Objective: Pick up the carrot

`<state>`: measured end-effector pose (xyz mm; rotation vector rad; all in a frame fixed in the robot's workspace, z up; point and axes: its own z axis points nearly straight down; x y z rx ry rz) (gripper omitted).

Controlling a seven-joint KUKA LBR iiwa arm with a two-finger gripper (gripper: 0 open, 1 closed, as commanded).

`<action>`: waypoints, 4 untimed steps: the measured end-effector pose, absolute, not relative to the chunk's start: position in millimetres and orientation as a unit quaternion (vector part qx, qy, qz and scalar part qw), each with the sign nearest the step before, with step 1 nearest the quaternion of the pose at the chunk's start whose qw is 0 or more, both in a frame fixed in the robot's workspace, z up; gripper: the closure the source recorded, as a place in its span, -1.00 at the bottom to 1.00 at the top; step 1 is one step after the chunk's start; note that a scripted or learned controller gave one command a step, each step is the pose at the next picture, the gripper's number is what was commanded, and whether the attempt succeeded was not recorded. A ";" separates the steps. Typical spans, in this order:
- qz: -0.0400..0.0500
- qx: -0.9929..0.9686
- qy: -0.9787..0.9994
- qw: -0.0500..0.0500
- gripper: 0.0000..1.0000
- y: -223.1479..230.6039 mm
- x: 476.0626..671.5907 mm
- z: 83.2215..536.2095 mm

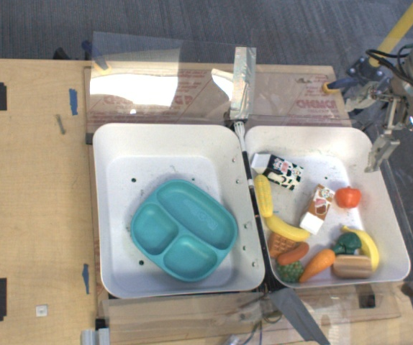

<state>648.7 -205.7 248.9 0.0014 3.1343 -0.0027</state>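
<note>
The small orange plastic carrot (319,262) lies tilted near the front wall of the shallow white right-hand bin (397,225), and every other place here is best read from it. Touching or just beside the carrot's lower-left end sits a dark green leafy toy vegetable (290,271); just left and a little above it lies a short reddish-brown sausage-shaped piece (293,253) against an orange waffle-textured piece (278,244). Immediately right of the carrot is a tan bread-like block (352,267), with a green broccoli floret (348,243) and a curved yellow banana (369,246) above that. Farther up from the carrot are a second yellow banana (286,228), a small white and brown carton (316,210), a round red tomato (347,198), a pale yellow corn cob (263,195) and a black-and-white cow-patterned carton (283,172). Well left of the carrot, in the shallow white left-hand bin (113,192), rests a teal three-compartment plastic plate (183,228). The grey two-finger gripper (377,157) hangs well above and right of the carrot, near the bin's far right corner, holding nothing; whether it is open or closed cannot be told. The task looks to be at the approach step, with no contact yet. Next, the gripper would need to travel toward the front of the bin, align across the carrot's narrow width, and descend cleanly between the bread-like block and the leafy vegetable, since the crowding leaves little room for a stray touch
</note>
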 end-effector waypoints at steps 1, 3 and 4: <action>-0.002 -0.080 0.997 0.007 -1.00 -142.9 596.8 99.4; 0.000 -0.081 0.997 0.008 -1.00 -92.5 493.2 87.1; -0.001 -0.231 0.973 0.004 -1.00 -107.3 500.2 85.6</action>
